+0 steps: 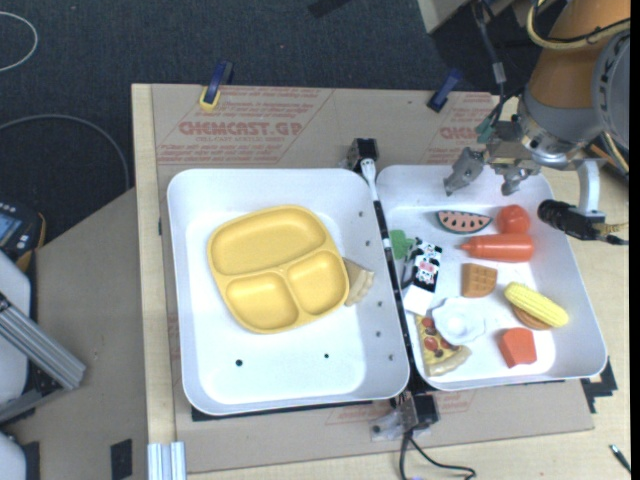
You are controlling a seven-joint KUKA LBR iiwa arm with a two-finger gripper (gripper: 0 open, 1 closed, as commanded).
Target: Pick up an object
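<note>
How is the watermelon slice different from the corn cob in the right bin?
The watermelon slice is a flat half-round, red with dark seeds and a green rind; the corn cob is a plump yellow cylinder with an orange underside. The watermelon slice lies near the bin's far edge, just under the gripper; the corn cob sits nearer the front, by the right wall. The slice lies level across the view, the cob at a slant. Both are toy foods lying untouched in the right bin.
</note>
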